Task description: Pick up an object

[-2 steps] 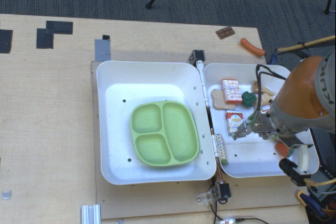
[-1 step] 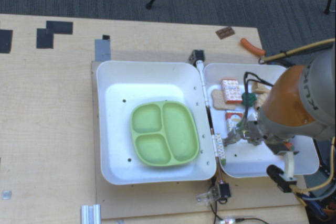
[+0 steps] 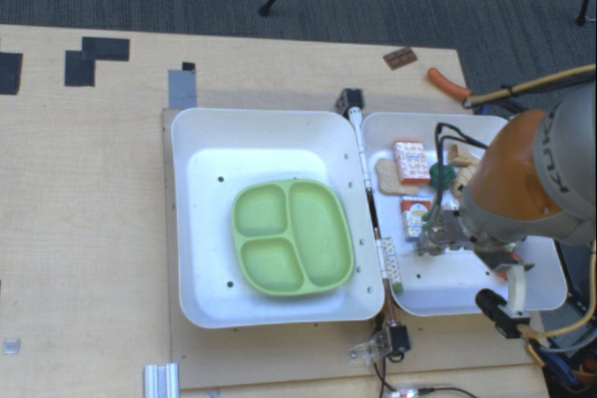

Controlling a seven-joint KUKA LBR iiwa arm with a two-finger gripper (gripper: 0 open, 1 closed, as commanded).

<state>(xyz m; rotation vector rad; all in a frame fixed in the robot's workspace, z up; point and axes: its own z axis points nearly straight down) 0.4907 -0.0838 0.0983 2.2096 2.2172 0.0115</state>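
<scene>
The grey arm reached into the right bin (image 3: 550, 289), its gripper (image 3: 431, 238) low beside a red-and-white packet (image 3: 416, 217). I could not tell its grip. Another packet (image 3: 411, 161) lay nearby. The left bin (image 3: 201, 228) held a green divided plate (image 3: 293, 238).

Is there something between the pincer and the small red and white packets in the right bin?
Nothing visible blocks it. The pincer hangs low in the right bin, right beside the lower red and white packet. The upper red and white packet lies farther back, beside a tan piece.
</scene>
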